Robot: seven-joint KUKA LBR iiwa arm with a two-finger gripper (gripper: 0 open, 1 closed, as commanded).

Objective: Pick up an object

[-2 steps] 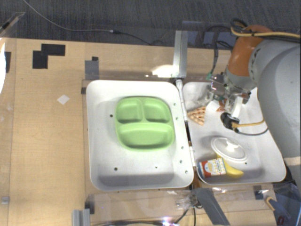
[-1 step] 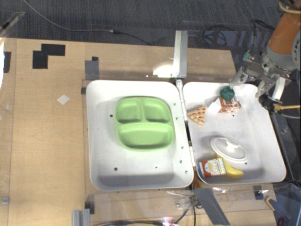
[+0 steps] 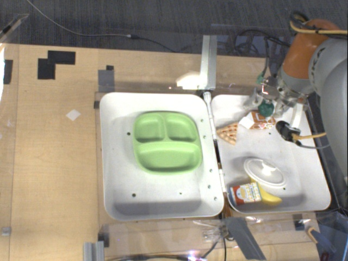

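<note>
Take the right bin (image 3: 304, 162) as your landmark. In its near corner you see a small carton (image 3: 246, 193) with a red and yellow label; the print on it is too small to read. A banana (image 3: 270, 197) lies just beside the carton, touching it, against the bin's near wall. A little farther in, near the bin's middle, rests a white lid (image 3: 265, 173), round and shallow with a knob on top. Farther still, by the bin's left wall, lies a waffle piece (image 3: 228, 133), tan with a grid pattern. Near the bin's far side sits a flat red and white packet (image 3: 260, 123), its writing unreadable. The gripper (image 3: 267, 105) hangs right above that packet, a teal part at its tip; whether it is open or closed you cannot tell. Left of the right bin, the left bin (image 3: 117, 194) holds a green divided plate (image 3: 166, 142).
</note>
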